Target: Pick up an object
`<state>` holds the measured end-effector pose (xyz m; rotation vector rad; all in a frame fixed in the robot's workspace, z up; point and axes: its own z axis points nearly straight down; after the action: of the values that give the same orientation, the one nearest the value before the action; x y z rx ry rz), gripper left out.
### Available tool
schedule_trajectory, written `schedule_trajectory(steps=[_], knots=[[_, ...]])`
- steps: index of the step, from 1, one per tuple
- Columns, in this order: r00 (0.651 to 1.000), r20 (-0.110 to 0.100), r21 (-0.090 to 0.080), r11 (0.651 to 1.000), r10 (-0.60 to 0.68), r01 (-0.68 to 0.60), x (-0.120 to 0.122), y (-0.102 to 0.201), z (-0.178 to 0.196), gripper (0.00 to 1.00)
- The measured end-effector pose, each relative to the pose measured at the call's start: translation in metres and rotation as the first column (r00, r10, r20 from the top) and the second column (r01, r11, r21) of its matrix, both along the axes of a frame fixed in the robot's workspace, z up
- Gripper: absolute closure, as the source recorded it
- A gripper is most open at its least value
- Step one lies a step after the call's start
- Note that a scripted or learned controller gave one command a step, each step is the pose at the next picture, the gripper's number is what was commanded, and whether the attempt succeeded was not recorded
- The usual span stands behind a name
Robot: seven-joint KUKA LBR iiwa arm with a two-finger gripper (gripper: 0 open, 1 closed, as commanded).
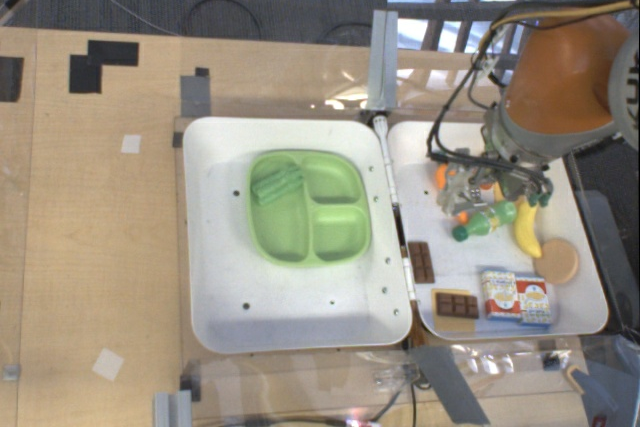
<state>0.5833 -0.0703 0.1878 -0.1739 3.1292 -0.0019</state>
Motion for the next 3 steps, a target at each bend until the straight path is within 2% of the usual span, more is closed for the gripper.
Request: schedule_trajectory(steps=[1,2,3], knots=[[0.984,0.000,-0.001,0.984,0.181,-0.181,0.028,-0.061,-0.049,1.00],[0.940,0.004,0.007,0.940,-0.340,0.340,0.050,0.006,0.000,1.00],[0.980,0.005,0.003,0.980,-0.197,0.197,-0.014,-0.018,-0.092,1.00]])
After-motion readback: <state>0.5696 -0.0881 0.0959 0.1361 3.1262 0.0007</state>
